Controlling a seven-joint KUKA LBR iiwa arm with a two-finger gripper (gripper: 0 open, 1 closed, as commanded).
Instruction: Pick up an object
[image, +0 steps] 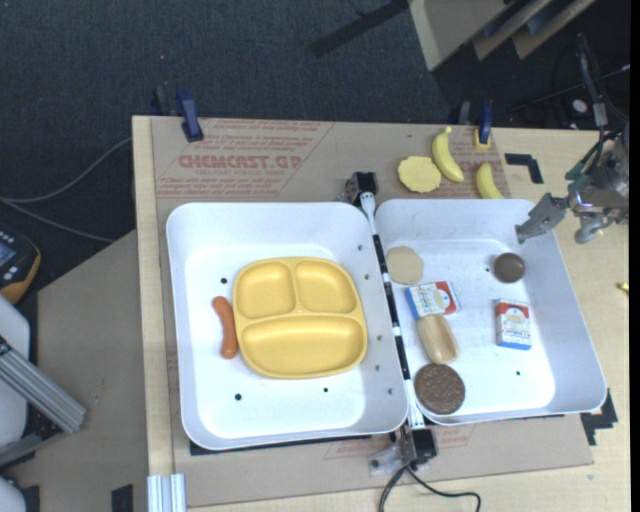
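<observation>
Gripper (560, 218) above the right bin's (560, 385) far right corner.
Its fingers are spread and hold nothing; the brown ball (509, 267) lies just below it.

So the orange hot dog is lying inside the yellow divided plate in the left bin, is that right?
Not quite. In the camera view the orange hot dog lies on the floor of the left white bin, just beside the yellow divided plate, at its left edge, not inside it.

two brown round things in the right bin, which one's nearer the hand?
The small dark brown ball near the bin's back right, just below the hand. The larger brown disc lies at the front edge, much farther off.
</observation>
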